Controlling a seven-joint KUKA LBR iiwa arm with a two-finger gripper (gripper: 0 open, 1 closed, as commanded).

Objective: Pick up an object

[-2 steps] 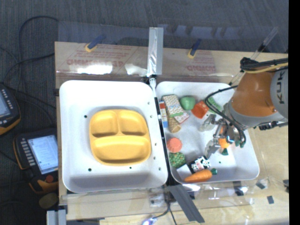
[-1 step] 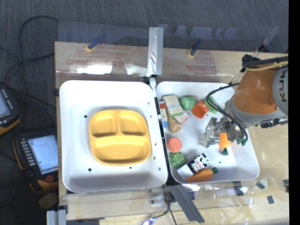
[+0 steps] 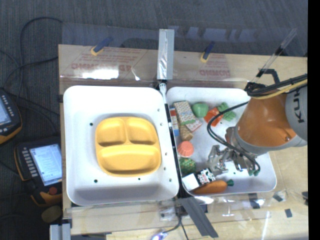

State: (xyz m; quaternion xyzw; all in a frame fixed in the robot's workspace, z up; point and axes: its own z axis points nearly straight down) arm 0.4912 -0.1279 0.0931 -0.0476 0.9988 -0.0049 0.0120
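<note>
Pincer [image 3: 220, 163] sat low in the right bin [image 3: 265, 181], over the front end where the toys crowd; couldn't tell its state, metal parts blurred against the white floor, and nothing was visibly held. Nearest candidates: carrot [image 3: 211, 186] along the front wall, a small black-and-white block [image 3: 205, 176] just beside it, a green piece [image 3: 187, 165] and a pink round piece [image 3: 186, 148] nearer the divider. Risks as I judged them: carrot lay tight to the bin wall, so one side of a grasp could hit the rim or ride up over it and slip off the rounded body; the block touched or nearly touched the carrot, so a closing grasp might catch both, or shove one and grab air; a descent off-centre would just push things into the corner. Cable loop [image 3: 216, 125] by the wrist hung close to the red and green toys [image 3: 218, 112] at the back, possible snag. Left bin [image 3: 80, 184] had the yellow tray [image 3: 128, 145], well apart, no risk there
</note>
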